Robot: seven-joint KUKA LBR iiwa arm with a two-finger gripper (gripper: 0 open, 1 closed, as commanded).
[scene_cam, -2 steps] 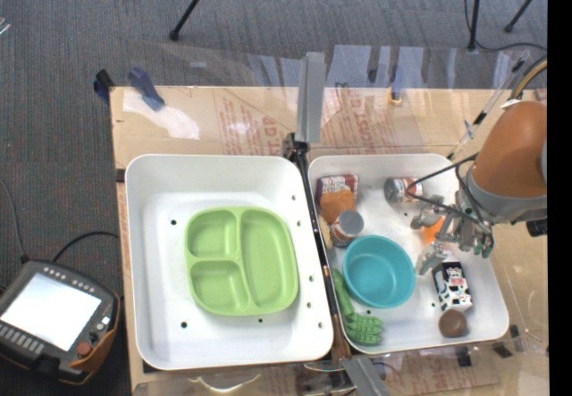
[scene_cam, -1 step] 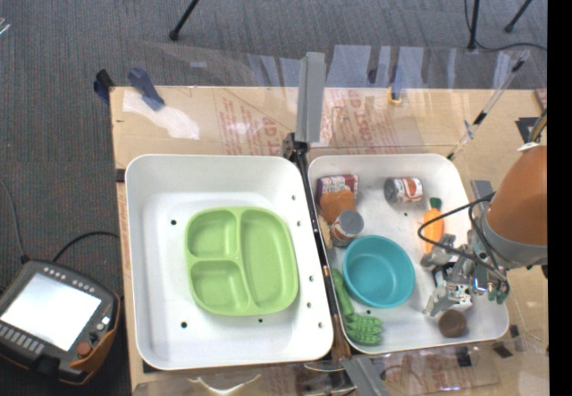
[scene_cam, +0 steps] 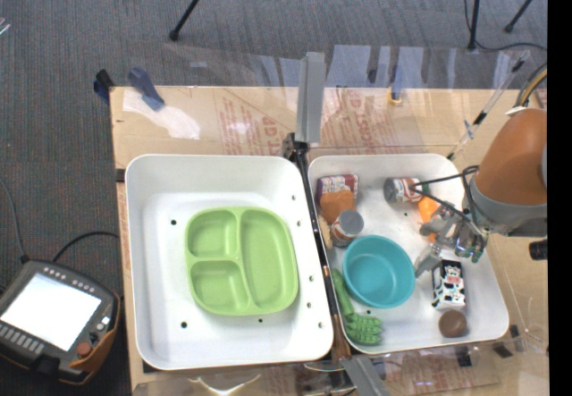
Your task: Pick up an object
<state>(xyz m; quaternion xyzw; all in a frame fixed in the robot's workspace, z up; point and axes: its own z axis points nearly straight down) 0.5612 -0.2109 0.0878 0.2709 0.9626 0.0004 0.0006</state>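
**Gripper hangs over the right bin, milk carton right beneath it**

Nearest the camera, a brown ball point(scene_cam: 453, 324) sits in the right bin's point(scene_cam: 496, 318) front corner, with a green toy fork point(scene_cam: 356, 314) along the front-left wall. Just behind the ball stands the cow-print carton point(scene_cam: 450, 284), its long axis running front to back. Beside it, the blue bowl point(scene_cam: 379, 271), a small can point(scene_cam: 346, 227) touching its far rim. Now the key relation: the gripper point(scene_cam: 450, 240) hovers just beyond the carton's far end, almost directly above, so the likeliest pick lies a short drop down and toward the camera. Whether the gripper is open or closed, I can't tell. Nothing visibly held. Farther back: an orange block point(scene_cam: 337, 204), a tipped can point(scene_cam: 404, 189). In the left bin point(scene_cam: 147, 206), a green divided plate point(scene_cam: 241, 260).
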